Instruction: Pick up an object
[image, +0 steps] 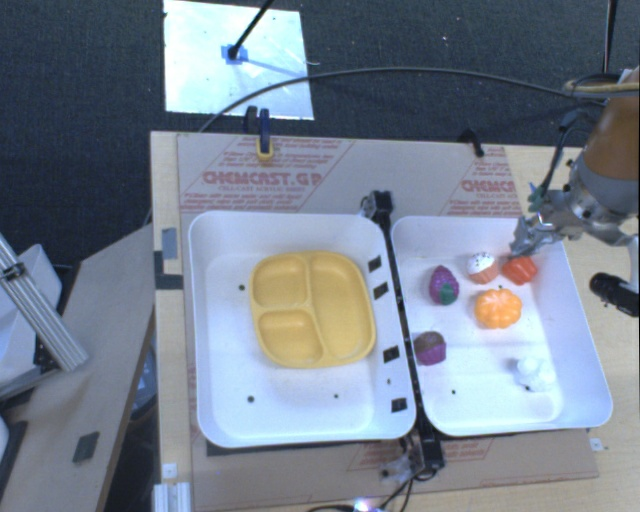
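Orange-red toy (519, 269) sits at the tips of the gripper (527, 240); jaws' opening cannot be told.

The arm (612, 150) was grey with an orange band. Above the right bin (580, 330), its gripper (528, 238) looked metallic grey. Black cables ran alongside it.
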